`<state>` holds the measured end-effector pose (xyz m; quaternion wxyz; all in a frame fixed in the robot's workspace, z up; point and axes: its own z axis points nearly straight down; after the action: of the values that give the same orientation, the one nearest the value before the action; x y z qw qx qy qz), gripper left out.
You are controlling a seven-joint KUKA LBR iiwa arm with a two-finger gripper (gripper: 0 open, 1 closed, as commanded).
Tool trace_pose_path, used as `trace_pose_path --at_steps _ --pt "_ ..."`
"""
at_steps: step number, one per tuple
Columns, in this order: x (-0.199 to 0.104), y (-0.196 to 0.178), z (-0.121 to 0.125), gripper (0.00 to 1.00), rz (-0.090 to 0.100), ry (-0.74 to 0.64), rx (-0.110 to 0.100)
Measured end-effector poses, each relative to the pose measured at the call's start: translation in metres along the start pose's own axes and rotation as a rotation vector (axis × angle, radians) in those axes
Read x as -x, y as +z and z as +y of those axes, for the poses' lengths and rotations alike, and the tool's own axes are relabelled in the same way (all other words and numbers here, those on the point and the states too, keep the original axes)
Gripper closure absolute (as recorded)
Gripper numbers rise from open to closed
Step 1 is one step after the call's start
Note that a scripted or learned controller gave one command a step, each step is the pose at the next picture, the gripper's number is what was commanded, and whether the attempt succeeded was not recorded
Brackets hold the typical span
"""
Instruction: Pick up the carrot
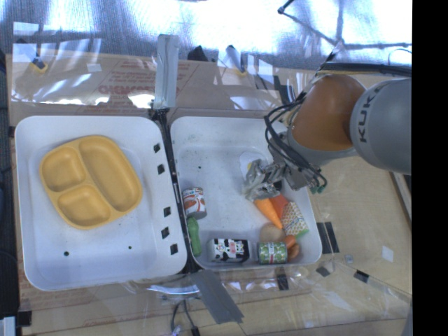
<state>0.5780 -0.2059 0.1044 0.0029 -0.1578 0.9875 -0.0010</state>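
Below claw [260, 183], carrot [271, 210] tip pointing lower right

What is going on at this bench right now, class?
A grey robot arm reaches in from the right, its gripper low in the right bin, just above the carrot. The carrot lies on the bin floor among small cans and packets. No lift is visible yet. The left bin holds a yellow divided plate.

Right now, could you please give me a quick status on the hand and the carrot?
Hand low in right bin, just above carrot. Carrot lying on bin floor. Patterned packet against it, can nearby.
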Motion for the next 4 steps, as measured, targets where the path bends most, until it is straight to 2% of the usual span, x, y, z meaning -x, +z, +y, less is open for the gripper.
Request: trace_pose_path --at_steps 1,2,3,4 --pt "0.0 0.0 0.0 0.0 0.0 -0.001 0.0" --pt "0.002 -0.011 0.001 1.0 -0.003 -0.007 -0.001" --pt "-0.051 0.006 0.014 1.0 0.007 -0.589 0.008" --pt "-0.02 -0.099 0.106 1.0 -0.004 -0.631 -0.002"
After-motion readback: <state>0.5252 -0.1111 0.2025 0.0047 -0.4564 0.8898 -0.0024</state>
